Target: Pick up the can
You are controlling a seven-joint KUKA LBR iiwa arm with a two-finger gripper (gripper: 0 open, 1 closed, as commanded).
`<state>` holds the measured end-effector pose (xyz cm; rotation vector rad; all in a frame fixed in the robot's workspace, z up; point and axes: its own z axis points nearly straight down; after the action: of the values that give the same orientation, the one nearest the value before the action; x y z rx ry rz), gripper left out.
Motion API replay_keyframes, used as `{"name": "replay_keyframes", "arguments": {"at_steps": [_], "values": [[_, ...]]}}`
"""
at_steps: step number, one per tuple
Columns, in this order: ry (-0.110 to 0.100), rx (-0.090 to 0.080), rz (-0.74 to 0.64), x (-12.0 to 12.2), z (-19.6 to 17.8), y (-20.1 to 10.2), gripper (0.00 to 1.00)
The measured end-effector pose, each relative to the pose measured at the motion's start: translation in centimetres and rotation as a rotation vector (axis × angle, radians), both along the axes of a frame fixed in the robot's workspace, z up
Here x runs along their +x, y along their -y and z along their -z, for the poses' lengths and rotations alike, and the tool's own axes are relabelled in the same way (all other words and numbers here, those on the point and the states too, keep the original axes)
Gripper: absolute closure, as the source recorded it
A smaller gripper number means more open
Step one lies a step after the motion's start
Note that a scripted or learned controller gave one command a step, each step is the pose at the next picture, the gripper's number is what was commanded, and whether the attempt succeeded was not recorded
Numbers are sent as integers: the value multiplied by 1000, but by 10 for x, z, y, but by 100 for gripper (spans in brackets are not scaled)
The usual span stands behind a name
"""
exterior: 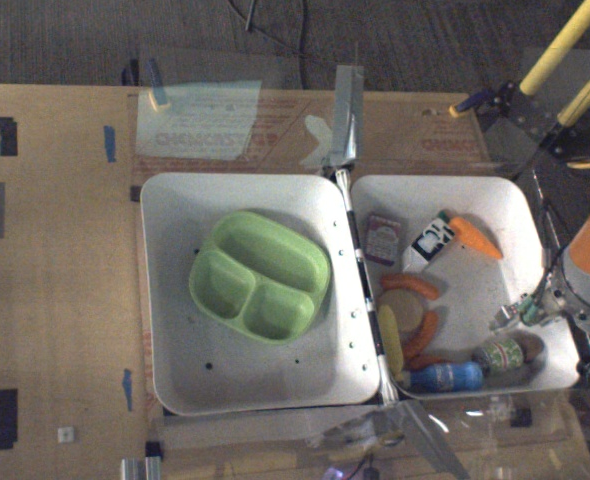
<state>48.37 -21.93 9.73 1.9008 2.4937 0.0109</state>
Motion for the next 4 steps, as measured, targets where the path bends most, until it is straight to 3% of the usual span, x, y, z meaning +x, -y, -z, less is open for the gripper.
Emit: {"name": "replay_keyframes", "arguments": {"at_steps": [1, 2, 3, 4], "values": [[-3, 4, -3, 0, 0, -2, 0], [-6, -1, 336, -3, 11, -27, 0], [-9, -1, 383, 10, -29, -34, 0], [-9, 11, 347, -1, 11, -13, 0]]}}
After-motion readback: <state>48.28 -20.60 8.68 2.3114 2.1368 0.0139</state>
